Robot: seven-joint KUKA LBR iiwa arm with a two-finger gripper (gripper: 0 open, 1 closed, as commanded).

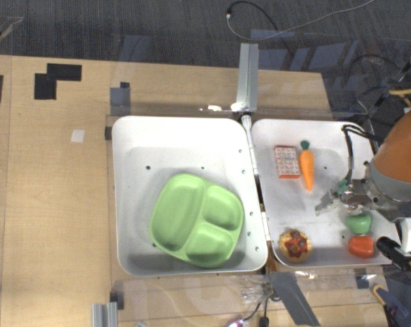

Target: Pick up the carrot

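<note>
On the bench, the right bin (328,254) holds the carrot (307,169). Our gripper (336,200) sits near it; we cannot tell its state. We risk nudging the carrot against the red card (285,161).

The grey arm with its orange band reaches in from the right, end effector (331,201) pointing left.

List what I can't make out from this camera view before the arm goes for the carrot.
- Pincer: whether open or shut, too small and cluttered in the camera view.
- Arm: cut off by the right edge.
- Green and red object: partly covered by the arm's wrist, identity unclear.
- Small card beside the carrot: print too small to read.
</note>
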